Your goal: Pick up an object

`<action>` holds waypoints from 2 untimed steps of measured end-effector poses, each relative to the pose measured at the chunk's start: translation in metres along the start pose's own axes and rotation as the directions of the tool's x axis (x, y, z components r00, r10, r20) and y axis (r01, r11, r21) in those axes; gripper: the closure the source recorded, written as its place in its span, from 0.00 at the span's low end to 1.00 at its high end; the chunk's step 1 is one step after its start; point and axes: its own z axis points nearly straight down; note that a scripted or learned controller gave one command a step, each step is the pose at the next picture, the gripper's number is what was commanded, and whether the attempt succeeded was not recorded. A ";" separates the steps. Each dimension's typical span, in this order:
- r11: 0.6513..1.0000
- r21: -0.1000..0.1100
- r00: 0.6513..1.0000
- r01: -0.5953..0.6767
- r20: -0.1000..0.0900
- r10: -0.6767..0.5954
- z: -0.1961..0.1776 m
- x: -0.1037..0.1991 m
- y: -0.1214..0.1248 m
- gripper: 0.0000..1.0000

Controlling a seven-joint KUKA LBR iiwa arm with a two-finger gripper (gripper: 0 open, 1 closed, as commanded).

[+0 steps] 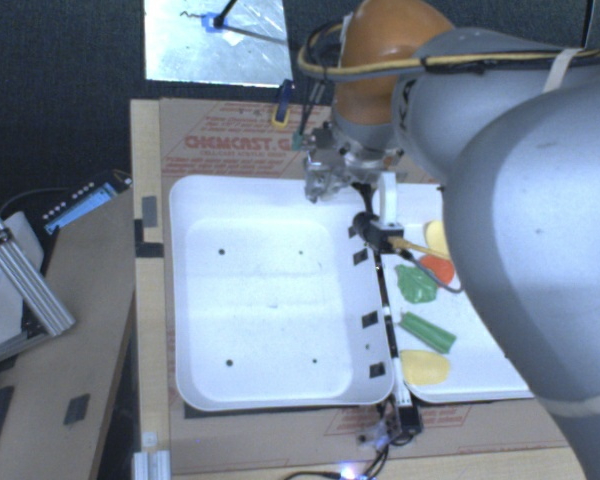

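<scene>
Gripper (325,180) hung over the bins' back edge; couldn't tell its state. Green block (427,331) looked like light, stiff, slick plastic, so I'd pinch its long sides.

I see the bench (150,298) carrying a printed cardboard sheet (230,140), with the left white bin (195,213) at nine o'clock and the right white bin (480,373) touching it at three o'clock.
</scene>
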 end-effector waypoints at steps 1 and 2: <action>1.000 0.000 1.000 0.000 0.001 0.000 0.000 0.003 0.000 1.00; 1.000 0.000 1.000 0.000 0.000 0.000 0.002 0.024 0.000 1.00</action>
